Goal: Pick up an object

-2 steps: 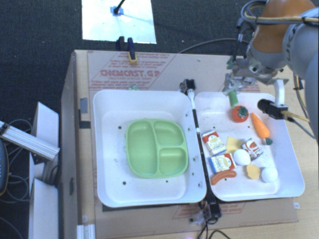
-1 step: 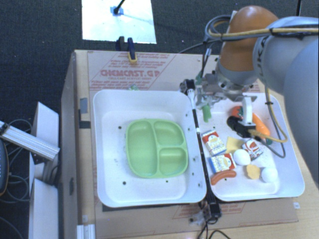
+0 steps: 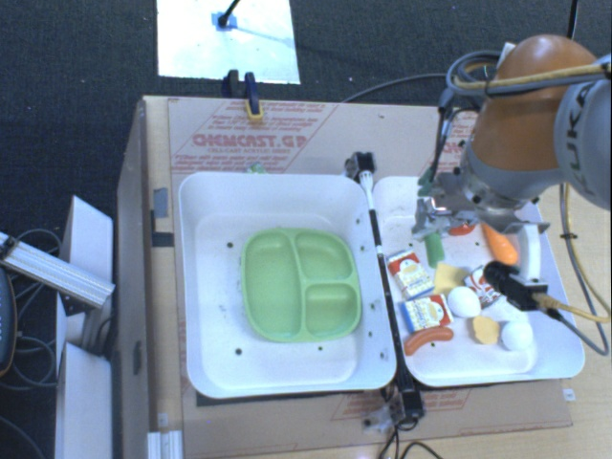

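Note:
My gripper hangs over the back of the right bin, its metal head just above a small green stick-shaped piece. I cannot make out anything held in it. An orange carrot lies to its right, and a red piece peeks out under the wrist. Nearer the front lie a yellow cheese wedge, two white eggs, a red sausage, a yellow chunk and two small printed packets.
The left bin holds a green divided plate. A black rail runs between the two bins. The grey-and-orange arm covers the back right of the right bin. A white sheet lies beyond the bench.

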You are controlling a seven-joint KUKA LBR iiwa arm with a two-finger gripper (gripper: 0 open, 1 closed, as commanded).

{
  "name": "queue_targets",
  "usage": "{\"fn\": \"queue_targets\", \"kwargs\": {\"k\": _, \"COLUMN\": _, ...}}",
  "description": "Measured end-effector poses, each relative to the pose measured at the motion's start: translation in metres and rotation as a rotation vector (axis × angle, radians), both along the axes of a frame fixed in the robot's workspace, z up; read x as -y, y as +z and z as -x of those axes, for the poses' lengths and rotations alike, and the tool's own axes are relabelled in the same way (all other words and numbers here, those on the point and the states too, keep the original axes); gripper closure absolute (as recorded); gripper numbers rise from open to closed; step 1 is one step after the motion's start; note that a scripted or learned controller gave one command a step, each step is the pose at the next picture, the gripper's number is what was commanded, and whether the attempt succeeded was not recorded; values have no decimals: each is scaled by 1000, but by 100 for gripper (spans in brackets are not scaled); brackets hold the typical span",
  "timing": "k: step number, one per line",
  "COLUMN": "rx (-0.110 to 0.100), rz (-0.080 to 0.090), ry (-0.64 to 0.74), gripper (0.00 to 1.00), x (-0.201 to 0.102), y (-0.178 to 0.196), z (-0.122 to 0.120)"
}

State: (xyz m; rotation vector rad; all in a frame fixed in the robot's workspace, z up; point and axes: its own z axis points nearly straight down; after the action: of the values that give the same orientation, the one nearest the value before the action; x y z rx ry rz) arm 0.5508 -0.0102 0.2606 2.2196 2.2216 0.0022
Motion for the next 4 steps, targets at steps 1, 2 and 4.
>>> {"fn": "queue_targets", "kwargs": {"k": 1, "rx": 0, "rz": 1, "ry": -1, "gripper": 100, "x": 55, "y": -10, "z": -20}}
{"fn": "queue_targets", "kwargs": {"k": 2, "rx": 0, "rz": 0, "ry": 0, "gripper": 100, "x": 63, "y": 7, "z": 20}}
{"fn": "queue_targets", "kwargs": {"k": 4, "rx": -4, "rz": 0, "ry": 1, "gripper": 0, "x": 79, "y": -148, "z": -51}}
